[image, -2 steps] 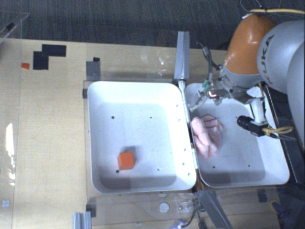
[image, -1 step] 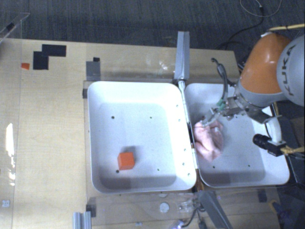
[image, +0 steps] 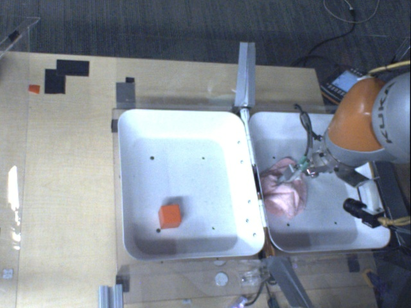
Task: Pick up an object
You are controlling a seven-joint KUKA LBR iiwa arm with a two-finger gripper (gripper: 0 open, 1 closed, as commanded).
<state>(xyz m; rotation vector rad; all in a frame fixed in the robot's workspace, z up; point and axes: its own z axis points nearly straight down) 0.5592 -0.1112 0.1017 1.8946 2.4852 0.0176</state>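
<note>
Pink crumpled cloth (image: 282,188) lies just beneath the gripper (image: 304,168); whether its jaws are closed cannot be told. Soft folds could slip free during lifting.

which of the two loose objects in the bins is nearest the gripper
The pink crumpled object in the right bin, directly beside the gripper. The orange block lies far off in the left bin.
</note>
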